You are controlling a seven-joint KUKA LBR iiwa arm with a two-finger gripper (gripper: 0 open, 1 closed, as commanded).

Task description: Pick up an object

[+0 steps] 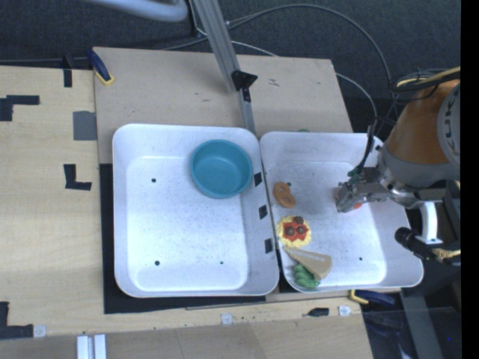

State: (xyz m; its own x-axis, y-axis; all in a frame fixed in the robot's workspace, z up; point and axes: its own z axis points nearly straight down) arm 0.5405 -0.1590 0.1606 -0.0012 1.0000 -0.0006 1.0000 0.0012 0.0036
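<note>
Gripper point(349, 198) low in right bin point(374, 268), finger state unclear; brown cookie point(284, 194) lying well left of it, untouched.

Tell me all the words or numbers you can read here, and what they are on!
None: nothing here carries words or numbers that can be read. The blue bowl, both white bins and the toy foods look plain. The gripper shows no label.

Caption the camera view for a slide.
Gripper low over right bin, away from the toys by its left wall; blue bowl in left bin.
</note>
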